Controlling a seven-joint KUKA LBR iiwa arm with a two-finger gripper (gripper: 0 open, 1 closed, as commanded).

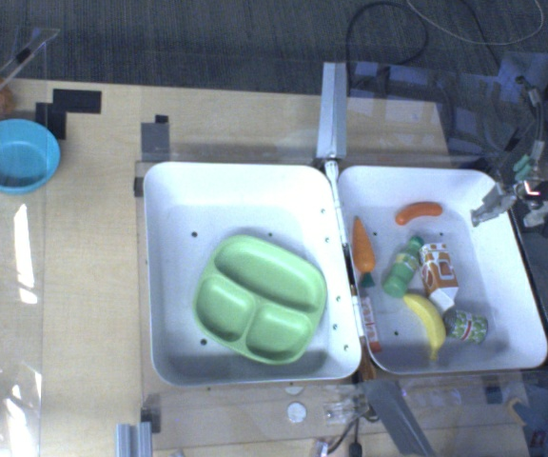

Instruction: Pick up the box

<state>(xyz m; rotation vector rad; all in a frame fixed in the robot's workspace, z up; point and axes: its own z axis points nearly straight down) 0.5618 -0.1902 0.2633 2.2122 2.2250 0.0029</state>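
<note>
Two white bins are sitting side by side on the bench [84, 284]; the left bin [174, 208] is carrying a green divided tray [260, 298], the right bin [498, 284] a scatter of small things. The box [438, 267], a small white and orange-brown carton, is lying near the middle of the right bin, just beside a green bottle [402, 267] and above a banana [427, 322], with a small can [464, 327] near its lower end. A carrot [363, 246] and a sausage [418, 213] are lying further off. My fingers [496, 204] are hovering at the right bin's upper right rim, well apart from the box, carrying nothing; released or clenched, I cannot tell. I am judging this the approach step. Next is calling for travel left and down over the box, lining up so the bottle stays clear.
</note>
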